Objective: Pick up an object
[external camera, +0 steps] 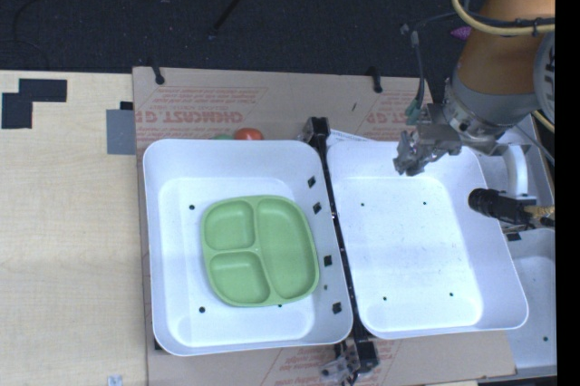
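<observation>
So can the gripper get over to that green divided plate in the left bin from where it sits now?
Probably yes. The green divided plate lies flat and alone in the left bin, open from above. The gripper hangs over the right bin's far edge; only the low divider lies between.

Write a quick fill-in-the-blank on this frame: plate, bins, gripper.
1. The green plate lies in the ____ bin of this view.
2. The plate has ____ compartments.
3. The gripper hangs over the ____ edge of the right bin.
4. A small ____ object sits just beyond the plate's bin.

Missing words: left; three; far; red
</observation>
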### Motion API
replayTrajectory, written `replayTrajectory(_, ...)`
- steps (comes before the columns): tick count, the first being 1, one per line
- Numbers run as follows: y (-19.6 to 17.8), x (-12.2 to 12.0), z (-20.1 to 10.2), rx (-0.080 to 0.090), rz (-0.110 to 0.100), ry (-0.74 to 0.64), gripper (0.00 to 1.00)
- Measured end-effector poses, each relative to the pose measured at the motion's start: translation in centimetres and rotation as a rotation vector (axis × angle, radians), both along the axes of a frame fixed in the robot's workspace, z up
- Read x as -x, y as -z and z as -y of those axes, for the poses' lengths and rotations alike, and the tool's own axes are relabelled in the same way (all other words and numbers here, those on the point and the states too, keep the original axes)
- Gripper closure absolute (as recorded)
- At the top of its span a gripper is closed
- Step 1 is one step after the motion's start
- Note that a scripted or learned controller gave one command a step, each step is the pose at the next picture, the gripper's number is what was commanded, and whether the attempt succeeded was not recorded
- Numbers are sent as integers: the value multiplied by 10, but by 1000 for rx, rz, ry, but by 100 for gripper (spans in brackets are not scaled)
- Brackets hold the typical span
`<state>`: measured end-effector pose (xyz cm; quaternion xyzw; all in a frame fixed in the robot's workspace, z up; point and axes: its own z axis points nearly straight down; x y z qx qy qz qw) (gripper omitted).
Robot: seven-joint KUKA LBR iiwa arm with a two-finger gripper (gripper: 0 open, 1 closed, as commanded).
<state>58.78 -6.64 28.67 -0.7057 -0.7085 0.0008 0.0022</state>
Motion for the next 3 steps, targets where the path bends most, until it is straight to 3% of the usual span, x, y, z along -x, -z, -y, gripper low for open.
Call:
replayTrajectory(2, 33, 26, -91, 1, -2, 1, 100)
replayTrajectory(3, 35, 25, -141, 2, 1, 0, 100)
